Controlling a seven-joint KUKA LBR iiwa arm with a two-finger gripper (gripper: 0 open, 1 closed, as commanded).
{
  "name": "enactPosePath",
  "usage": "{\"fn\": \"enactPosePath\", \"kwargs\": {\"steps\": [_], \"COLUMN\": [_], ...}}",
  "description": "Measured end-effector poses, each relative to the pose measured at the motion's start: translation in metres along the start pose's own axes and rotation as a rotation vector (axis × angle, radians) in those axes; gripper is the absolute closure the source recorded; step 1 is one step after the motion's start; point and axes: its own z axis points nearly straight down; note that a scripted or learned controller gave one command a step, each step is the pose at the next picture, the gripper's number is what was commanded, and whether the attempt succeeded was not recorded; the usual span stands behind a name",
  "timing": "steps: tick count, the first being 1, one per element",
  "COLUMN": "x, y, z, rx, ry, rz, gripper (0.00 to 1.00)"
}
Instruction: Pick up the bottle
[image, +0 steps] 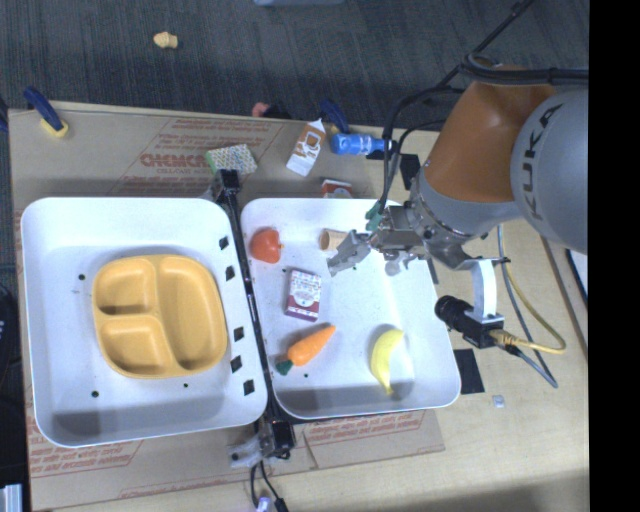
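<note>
Worktop: covered in brown printed cardboard, held by blue clamps at the far edge, dark carpeted floor beyond. Left bin: one yellow divided tray. Right bin: tomato, small maroon carton, carrot, banana, a tan cork-like piece near the far wall. Bottle: blue, lying on its side on the cardboard beyond the right bin's far rim, beside a small milk carton. Pincer: grey arm reaching from the right, hanging over the right bin's far half, fingers apart, nothing between them.
</note>
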Motion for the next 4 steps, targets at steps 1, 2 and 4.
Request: {"fn": "enactPosePath", "kwargs": {"steps": [1,2,4], "x": [0.0,-0.045,-0.103], "y": [0.0,-0.061,-0.06], "z": [-0.01,0.058,0.078], "rx": [0.003,0.0,-0.001], "ry": [0.0,0.0,0.002], "rz": [-0.005,-0.082,-0.103], "gripper": [1.0,1.0,1.0]}}
